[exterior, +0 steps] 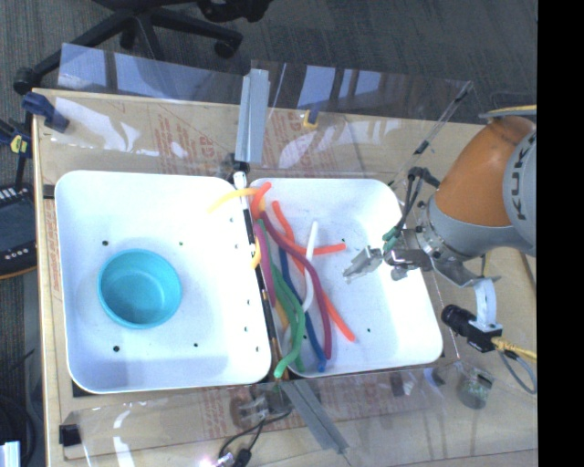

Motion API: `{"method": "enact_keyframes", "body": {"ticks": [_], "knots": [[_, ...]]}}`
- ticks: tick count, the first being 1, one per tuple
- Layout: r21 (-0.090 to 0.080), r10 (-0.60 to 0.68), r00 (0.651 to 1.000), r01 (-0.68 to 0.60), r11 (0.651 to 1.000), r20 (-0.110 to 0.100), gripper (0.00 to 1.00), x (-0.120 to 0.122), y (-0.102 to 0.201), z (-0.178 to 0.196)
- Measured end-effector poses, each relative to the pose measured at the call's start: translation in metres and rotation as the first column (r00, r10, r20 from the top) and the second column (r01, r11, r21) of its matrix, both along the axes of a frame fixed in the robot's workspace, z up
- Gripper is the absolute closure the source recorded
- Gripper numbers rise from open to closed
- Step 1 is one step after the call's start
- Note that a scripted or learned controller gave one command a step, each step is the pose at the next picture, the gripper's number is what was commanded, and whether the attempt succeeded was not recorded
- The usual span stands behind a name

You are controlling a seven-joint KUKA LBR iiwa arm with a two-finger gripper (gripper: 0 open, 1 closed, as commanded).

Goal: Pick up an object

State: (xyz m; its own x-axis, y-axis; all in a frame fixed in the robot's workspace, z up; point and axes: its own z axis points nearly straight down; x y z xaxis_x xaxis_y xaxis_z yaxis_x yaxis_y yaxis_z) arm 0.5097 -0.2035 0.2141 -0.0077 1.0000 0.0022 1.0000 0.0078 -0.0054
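Camera view: two white bins [64, 196], one arm [484, 196]. Gripper [358, 265] is hovering over the right bin, fingers spread, gripping nothing. Strand tangle [294, 274] is lying just left of it, long axes mostly running near-to-far along the divider; exact count unclear. One blue bowl [140, 288] is sitting in the left bin.

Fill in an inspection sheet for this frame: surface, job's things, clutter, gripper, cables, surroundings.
Surface: wooden bench bearing left bin and right bin.
Job's things: coloured flexible sticks heaped along the right bin's left side, some draped over the divide.
Clutter: blue bowl upright in the left bin.
Gripper: gripper over the right bin, nothing between its fingers.
Cables: thin cables by the arm.
Surroundings: office chair base on carpet beyond the bench.
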Motion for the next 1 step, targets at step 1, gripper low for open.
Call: {"method": "enact_keyframes", "body": {"ticks": [1], "knots": [[-0.001, 0.032, 0.999, -0.032, 0.999, 0.006, 0.00, -0.0156, 0.0262, -0.1163]]}}
